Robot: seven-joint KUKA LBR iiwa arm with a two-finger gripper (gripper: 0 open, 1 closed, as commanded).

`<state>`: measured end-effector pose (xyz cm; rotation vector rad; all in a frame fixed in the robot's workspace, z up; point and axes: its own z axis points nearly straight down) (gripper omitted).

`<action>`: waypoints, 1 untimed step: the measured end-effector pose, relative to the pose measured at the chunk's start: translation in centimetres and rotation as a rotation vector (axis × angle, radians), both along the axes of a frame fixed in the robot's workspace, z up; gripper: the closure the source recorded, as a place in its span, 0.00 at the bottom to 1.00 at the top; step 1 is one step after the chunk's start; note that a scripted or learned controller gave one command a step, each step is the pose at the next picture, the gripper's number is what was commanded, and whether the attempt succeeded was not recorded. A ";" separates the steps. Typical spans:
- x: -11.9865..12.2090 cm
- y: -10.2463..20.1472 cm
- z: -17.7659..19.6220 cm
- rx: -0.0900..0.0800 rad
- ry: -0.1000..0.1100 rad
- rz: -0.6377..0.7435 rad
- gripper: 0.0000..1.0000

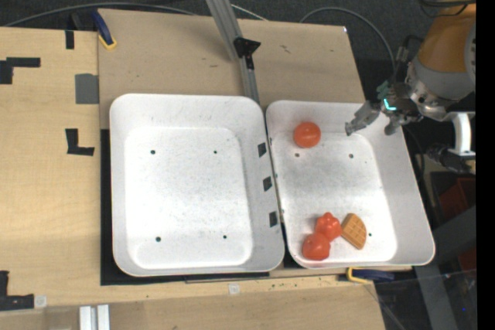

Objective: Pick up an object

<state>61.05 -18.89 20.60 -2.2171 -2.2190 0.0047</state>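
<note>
Claw, fingers apart and holding nothing, hung over the right bin's far right rim, near the orange ball.

Orange-banded grey arm, silver wrist, teal light, dark claw

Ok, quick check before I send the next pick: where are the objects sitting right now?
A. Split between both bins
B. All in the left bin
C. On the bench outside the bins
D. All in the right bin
D. The red ball, the two red pieces and the tan waffle-like piece all lie inside the right bin, with the gripper above that bin's far right corner.
</note>
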 end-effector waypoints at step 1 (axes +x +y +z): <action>0.1 0.0 0.3 -0.002 -0.004 0.001 0.00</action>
